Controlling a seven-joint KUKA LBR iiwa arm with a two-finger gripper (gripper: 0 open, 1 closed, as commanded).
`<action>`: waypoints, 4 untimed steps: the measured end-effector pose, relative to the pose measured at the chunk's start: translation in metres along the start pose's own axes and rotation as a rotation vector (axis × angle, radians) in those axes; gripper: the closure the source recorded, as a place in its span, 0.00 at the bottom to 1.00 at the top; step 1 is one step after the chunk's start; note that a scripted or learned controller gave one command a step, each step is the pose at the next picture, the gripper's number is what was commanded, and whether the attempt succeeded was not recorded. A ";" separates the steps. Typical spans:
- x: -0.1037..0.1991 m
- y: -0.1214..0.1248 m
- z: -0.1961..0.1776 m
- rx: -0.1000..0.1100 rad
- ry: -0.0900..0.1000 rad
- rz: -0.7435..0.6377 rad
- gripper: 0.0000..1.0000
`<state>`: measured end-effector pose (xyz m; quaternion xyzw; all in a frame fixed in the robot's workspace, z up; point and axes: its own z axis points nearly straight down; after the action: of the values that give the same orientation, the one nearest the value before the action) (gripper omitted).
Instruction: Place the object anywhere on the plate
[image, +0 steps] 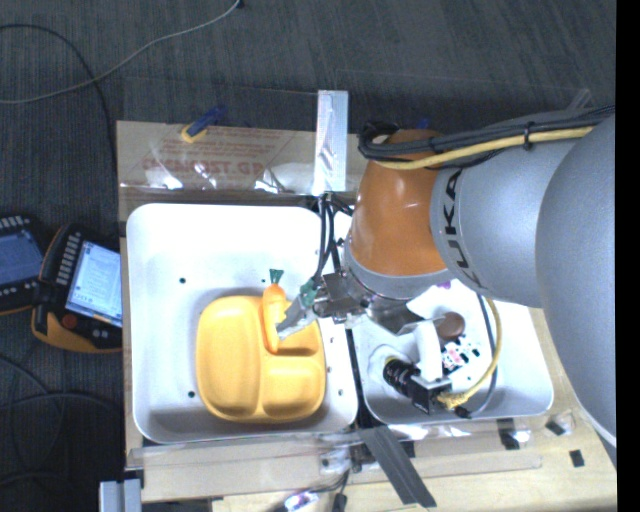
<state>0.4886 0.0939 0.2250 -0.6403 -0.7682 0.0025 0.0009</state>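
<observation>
Jaws at carrot (271, 305) on yellow plate (235, 372)

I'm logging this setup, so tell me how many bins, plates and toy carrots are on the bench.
Bins: 2 (left bin, right bin)
Plates: 1 (yellow plate)
Carrots: 1 (toy carrot)
Total: 4

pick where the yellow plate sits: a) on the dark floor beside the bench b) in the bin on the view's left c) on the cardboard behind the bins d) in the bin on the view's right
b: the yellow plate lies flat inside the left-hand bin of the view, and the gripper is over the plate's right side.
</observation>
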 end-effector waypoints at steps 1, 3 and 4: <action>0.000 0.000 -0.008 0.003 -0.001 -0.001 1.00; 0.001 0.000 -0.016 0.006 -0.001 -0.002 1.00; 0.001 0.000 -0.016 0.007 -0.001 -0.002 0.00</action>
<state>0.4888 0.0945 0.2409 -0.6395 -0.7687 0.0054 0.0025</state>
